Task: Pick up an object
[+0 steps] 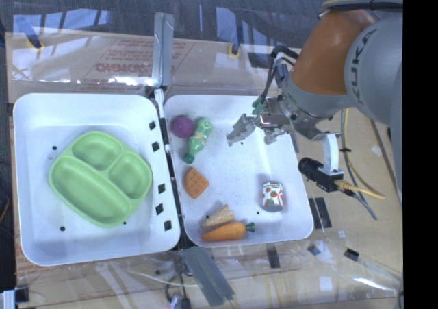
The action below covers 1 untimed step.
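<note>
On the left we see the green divided plate (100, 177) alone in the left bin (27, 232), while the right bin (287, 232) holds every likely target: the purple ball (181, 126) touching the green bottle (197, 138), the waffle piece (196, 182), the bread wedge (217, 216) against the carrot (225, 231), and the small can (272, 196). Our gripper (252, 131) hangs above bare bin floor with fingers spread and nothing between them. We judge a straight descent risks closing on air, and reaching toward the touching pairs risks knocking a neighbour aside.
</note>
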Each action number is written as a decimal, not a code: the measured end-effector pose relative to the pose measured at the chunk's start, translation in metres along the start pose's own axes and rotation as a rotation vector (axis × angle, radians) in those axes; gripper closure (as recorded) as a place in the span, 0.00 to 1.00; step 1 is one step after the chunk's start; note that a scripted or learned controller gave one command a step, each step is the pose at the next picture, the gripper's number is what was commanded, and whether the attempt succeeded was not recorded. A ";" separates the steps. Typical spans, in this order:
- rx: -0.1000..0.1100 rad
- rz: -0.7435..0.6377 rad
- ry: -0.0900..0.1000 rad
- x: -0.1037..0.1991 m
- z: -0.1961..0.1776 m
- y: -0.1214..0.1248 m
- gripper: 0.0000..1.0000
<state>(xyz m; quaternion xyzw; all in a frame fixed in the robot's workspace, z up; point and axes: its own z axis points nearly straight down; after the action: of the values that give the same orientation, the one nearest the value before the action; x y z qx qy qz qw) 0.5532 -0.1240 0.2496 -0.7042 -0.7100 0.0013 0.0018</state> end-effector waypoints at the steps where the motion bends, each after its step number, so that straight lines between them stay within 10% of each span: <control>1: 0.001 -0.068 -0.001 0.033 0.141 0.047 0.00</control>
<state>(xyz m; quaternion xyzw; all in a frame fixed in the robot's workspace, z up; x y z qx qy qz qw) 0.5992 -0.0910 0.1085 -0.6798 -0.7334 0.0021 0.0021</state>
